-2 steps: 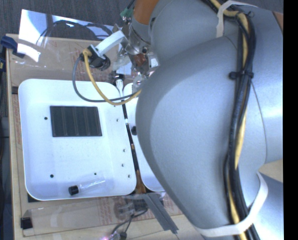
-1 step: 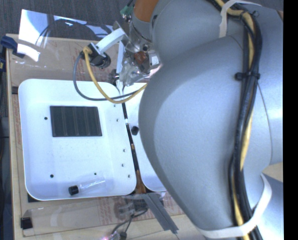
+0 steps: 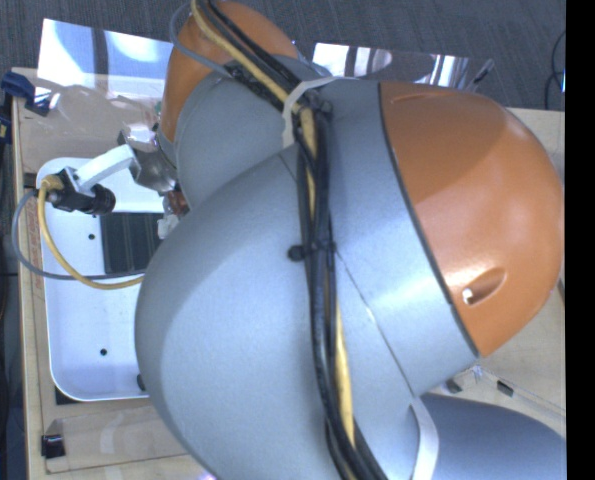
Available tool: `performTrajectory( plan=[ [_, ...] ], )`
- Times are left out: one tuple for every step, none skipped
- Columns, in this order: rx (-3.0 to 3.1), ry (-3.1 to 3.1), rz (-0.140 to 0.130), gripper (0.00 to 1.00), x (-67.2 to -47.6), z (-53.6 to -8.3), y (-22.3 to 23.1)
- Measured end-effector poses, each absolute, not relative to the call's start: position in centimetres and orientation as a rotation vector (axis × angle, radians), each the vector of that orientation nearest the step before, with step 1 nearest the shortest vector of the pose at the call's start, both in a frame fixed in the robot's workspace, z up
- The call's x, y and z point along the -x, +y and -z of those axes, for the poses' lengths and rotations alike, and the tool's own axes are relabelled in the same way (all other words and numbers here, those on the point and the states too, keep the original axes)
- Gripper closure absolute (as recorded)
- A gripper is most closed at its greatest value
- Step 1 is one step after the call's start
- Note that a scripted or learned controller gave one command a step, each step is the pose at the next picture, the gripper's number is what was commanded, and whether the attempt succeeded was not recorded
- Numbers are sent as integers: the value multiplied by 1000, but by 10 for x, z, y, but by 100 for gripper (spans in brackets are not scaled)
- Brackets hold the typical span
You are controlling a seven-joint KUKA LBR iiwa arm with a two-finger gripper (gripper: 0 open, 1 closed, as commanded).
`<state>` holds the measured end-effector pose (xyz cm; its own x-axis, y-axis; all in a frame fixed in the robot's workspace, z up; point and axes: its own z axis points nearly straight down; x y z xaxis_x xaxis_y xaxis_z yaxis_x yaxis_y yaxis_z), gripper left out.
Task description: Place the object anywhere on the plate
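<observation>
The grey arm (image 3: 277, 298) with its orange band (image 3: 477, 208) takes up most of the camera view, its black and yellow cables (image 3: 317, 268) running along its length. Beyond and left of it lies a white bin (image 3: 77, 358) on the wooden desk (image 3: 97, 438). A dark ribbed patch (image 3: 129, 244) shows on the bin floor beside the arm. Farther up, a white and metal fitting (image 3: 127, 163), likely the end effector mount, reaches over the bin's far end. Whether the end effector is spread or pressed together cannot be told. The object and the plate cannot be made out.
</observation>
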<state>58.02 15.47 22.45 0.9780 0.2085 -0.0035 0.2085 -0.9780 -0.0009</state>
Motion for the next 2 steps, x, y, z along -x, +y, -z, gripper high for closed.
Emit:
performTrajectory(
  plan=[
    [3125, -329, -10, 100, -585, -118, 191],
    [3112, -405, -8, 100, -599, -173, 120]
  ],
)
